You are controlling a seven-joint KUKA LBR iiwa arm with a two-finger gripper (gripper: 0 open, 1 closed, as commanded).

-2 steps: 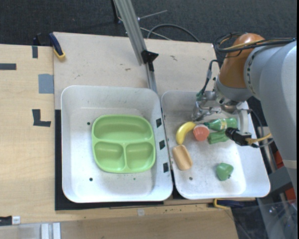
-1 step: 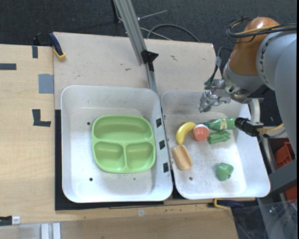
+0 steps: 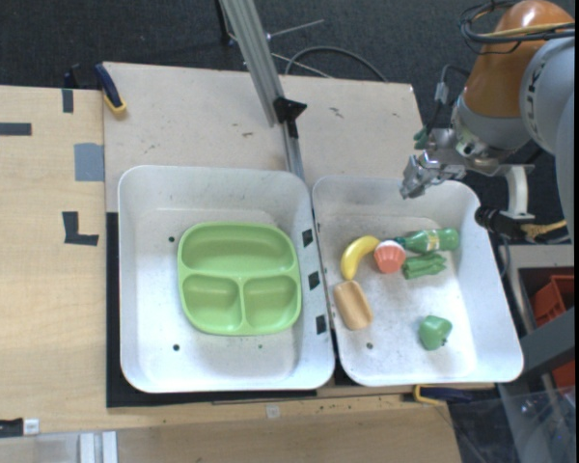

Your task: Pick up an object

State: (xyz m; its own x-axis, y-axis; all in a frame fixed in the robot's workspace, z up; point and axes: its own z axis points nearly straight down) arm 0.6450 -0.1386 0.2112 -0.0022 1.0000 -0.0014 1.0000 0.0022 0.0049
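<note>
Two white bins share the bench, and beside the green tray's bin (image 3: 135, 287), the right bin (image 3: 492, 287) holds the banana (image 3: 358, 254) and other toys unpicked, the gripper (image 3: 415, 183) above its far rim carrying nothing.

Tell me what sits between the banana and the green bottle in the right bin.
In the camera view, a small red-orange fruit lies between the banana and the green bottle, close against both.
</note>
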